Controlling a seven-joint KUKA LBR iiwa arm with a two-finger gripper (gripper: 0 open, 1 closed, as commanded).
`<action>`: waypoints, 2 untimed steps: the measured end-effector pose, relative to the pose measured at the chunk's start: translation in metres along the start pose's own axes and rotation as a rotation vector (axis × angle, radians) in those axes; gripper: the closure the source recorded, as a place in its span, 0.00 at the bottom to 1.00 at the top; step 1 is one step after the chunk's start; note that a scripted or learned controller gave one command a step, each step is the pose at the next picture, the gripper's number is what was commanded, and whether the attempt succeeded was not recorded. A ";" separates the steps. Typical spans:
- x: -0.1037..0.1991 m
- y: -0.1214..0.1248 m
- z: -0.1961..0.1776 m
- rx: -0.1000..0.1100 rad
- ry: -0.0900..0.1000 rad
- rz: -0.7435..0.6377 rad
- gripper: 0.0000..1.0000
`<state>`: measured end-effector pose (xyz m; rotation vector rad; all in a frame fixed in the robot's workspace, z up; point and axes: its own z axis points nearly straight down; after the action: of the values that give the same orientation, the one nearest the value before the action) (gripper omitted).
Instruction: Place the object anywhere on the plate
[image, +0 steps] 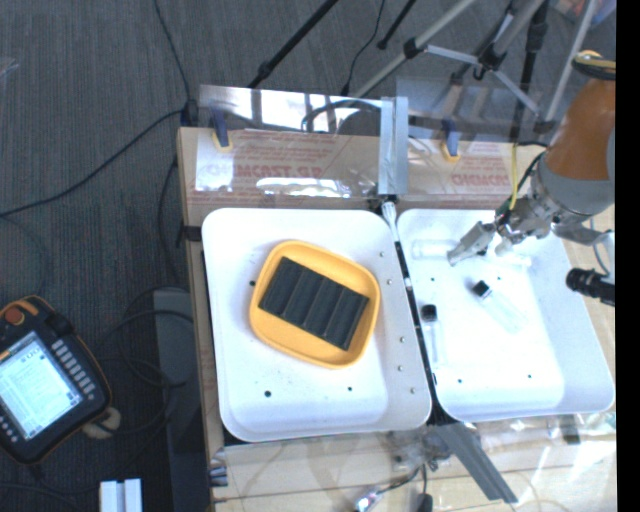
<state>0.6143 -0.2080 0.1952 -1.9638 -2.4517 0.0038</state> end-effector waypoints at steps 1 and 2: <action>0.030 0.053 -0.002 0.000 0.000 -0.073 1.00; 0.121 0.054 0.013 0.001 0.002 -0.079 1.00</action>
<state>0.6407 -0.0782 0.1818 -1.8645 -2.5256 0.0029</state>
